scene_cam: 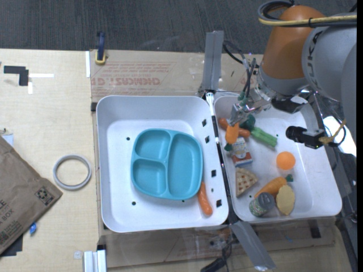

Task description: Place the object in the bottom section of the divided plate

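Observation:
A blue divided plate (167,163) lies in the middle of the left bin (113,152), with two small sections on its left and one long section on its right. My gripper (244,110) hangs over the upper left corner of the right bin (317,208). Directly below it lie an orange toy piece (232,133) and a smaller orange-red piece (223,123). Whether the gripper touches either of them is unclear. An orange sausage (205,200) rests on the left bin's floor, just off the plate's lower right edge.
The right bin also holds a green cylinder (264,136), a small carton (242,152), an orange ball (286,161), a pizza slice (245,181), a carrot (271,186), a can (260,205) and a yellowish potato (285,200). A tape ring (72,171) and a cardboard box (17,203) lie at left.

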Available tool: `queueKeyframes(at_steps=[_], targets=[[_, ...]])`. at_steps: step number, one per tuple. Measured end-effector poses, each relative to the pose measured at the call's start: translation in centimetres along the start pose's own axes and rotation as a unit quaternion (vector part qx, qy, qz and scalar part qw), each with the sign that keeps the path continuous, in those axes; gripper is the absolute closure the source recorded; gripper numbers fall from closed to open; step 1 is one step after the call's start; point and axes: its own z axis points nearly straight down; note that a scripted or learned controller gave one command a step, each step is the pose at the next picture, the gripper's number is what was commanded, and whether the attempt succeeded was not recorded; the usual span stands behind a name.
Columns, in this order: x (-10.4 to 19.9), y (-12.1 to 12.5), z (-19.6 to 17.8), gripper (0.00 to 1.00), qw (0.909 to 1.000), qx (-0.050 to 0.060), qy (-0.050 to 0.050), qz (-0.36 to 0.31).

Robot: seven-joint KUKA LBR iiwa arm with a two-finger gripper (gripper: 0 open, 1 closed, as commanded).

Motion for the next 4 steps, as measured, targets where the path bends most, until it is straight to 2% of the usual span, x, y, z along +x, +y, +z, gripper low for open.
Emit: queueKeyframes(at_steps=[1,2,3,4], targets=[[7.4,-0.9,-0.2,1.0,0.9995,-0.002,0.0,-0.033],[13.8,-6.6,0.0,1.0,0.9971,0.0,0.001,-0.076],[20.6,-5.4,-2.8,1.0,0.9524,-0.001,0.0,-0.305],[24.8,5.3,-0.3,1.0,0.9719,-0.001,-0.001,-0.235]])
